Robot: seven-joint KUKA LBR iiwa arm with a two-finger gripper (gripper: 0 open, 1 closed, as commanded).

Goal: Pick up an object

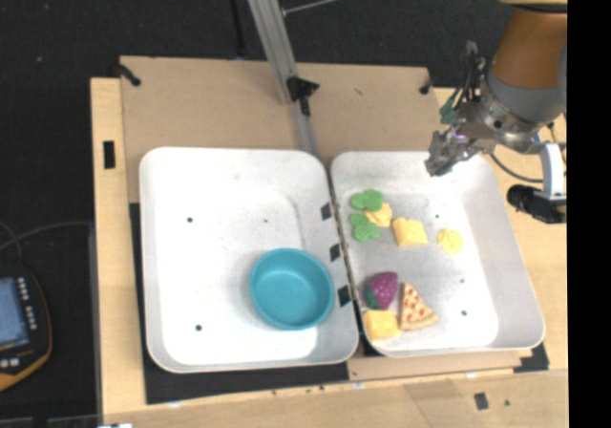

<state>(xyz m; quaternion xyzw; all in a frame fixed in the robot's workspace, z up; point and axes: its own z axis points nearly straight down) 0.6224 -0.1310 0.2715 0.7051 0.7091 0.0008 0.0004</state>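
We cannot tell our hand state above the right bin, so we should descend squarely over the lone yellow piece.

From my remote station: a turquoise-blue bowl sits in the white, faintly grey-speckled left bin. In the equally white right bin I see two green leafy toys, pale yellow blocks, a small yellow lump, a magenta-purple piece with a green top and an orange-red pizza slice dotted with dark red. The arm's orange band stands above a grey wrist; the bench is tan.
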